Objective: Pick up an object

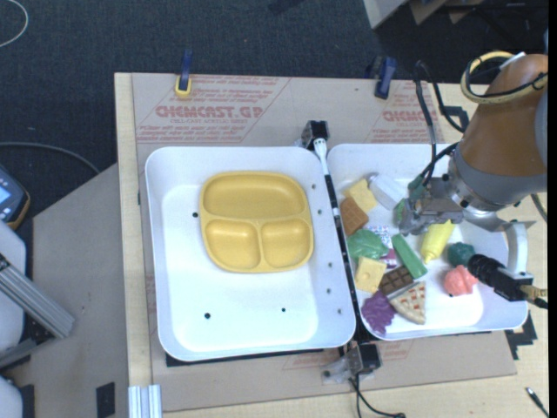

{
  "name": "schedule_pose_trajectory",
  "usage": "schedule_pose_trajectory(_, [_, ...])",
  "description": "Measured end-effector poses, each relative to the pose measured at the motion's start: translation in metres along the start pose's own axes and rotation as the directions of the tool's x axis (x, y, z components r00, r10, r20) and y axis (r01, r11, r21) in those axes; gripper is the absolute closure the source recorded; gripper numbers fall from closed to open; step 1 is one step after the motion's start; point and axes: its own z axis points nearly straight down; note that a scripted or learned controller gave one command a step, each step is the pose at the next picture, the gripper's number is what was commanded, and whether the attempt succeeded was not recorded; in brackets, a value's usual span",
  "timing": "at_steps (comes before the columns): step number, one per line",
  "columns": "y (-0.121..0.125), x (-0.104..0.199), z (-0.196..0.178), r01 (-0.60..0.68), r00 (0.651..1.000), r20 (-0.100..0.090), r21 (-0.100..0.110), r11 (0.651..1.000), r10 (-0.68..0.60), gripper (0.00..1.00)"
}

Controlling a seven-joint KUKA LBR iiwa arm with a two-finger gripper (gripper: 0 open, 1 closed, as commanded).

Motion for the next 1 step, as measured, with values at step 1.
schedule_pose_trajectory(1, [0.0107, 0.0049, -0.0166, 0.002, 1.0, 0.002, -0.008, 1.0, -0.002, 1.0])
